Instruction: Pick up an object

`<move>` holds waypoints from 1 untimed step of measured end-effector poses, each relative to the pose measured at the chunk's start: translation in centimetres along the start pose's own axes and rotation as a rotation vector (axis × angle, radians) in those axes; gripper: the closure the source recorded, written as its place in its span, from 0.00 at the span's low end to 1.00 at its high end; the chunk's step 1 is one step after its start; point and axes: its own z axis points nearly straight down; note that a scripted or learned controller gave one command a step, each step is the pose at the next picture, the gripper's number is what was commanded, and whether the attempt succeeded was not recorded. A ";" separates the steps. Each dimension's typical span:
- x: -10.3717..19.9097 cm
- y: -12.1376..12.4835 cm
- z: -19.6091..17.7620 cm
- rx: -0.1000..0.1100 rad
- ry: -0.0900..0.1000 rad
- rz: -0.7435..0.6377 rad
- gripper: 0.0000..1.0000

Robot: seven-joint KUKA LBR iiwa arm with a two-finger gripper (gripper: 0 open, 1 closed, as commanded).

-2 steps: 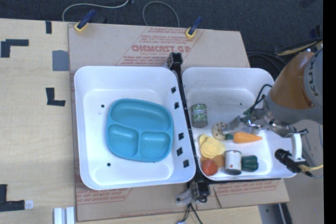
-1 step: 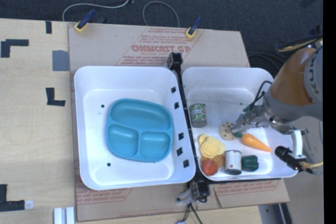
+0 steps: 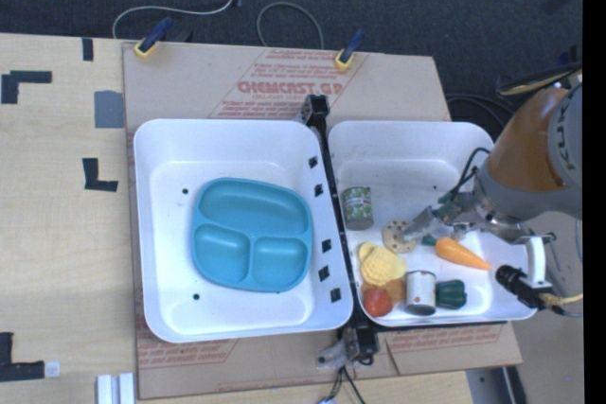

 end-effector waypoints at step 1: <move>-3.4 -3.7 1.0 -0.003 -0.003 0.004 0.00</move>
